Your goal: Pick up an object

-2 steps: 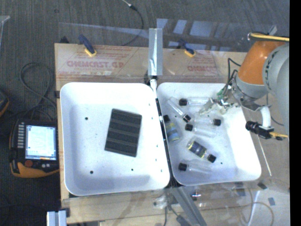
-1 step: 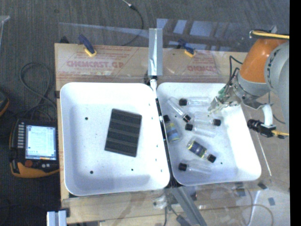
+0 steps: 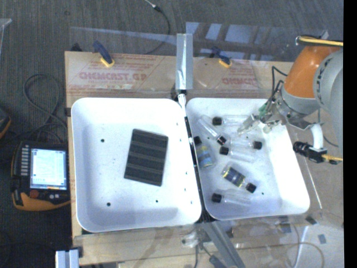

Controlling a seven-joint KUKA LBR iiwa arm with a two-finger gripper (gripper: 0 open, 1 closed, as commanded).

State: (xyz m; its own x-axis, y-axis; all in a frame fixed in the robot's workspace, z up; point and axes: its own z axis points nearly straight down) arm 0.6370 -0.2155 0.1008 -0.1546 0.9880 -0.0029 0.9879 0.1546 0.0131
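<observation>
- My arm [image 3: 312, 74] enters from the right; the orange band sits above the upper right corner of the right bin [image 3: 290, 200].
- My gripper [image 3: 257, 121] hangs over the upper part of the right bin, fingers pointing left and down.
- A clear vial [image 3: 248, 124] lies slantwise at the fingertips. I cannot tell whether it is between them or just beneath.
- Tool state: cannot tell, apart or together; the fingers are too small and blurred here.
- Right bin contents: several clear vials with black caps, scattered.
- One vial [image 3: 209, 127] lies near the top left, its cap [image 3: 217, 120] toward the gripper.
- One vial with a blue label [image 3: 204, 156] rests beside the left wall.
- One with a dark, yellowish label [image 3: 234, 177] lies mid-bin.
- One more [image 3: 226, 198] lies near the front wall.
- Loose black caps lie between them, one [image 3: 257, 145] just below the gripper.
- Left bin [image 3: 89, 205]: one black ribbed block [image 3: 146, 157], flat, slightly tilted, near the middle.
- A pendant [image 3: 42, 175] with a lit screen rests left of the bench.
</observation>
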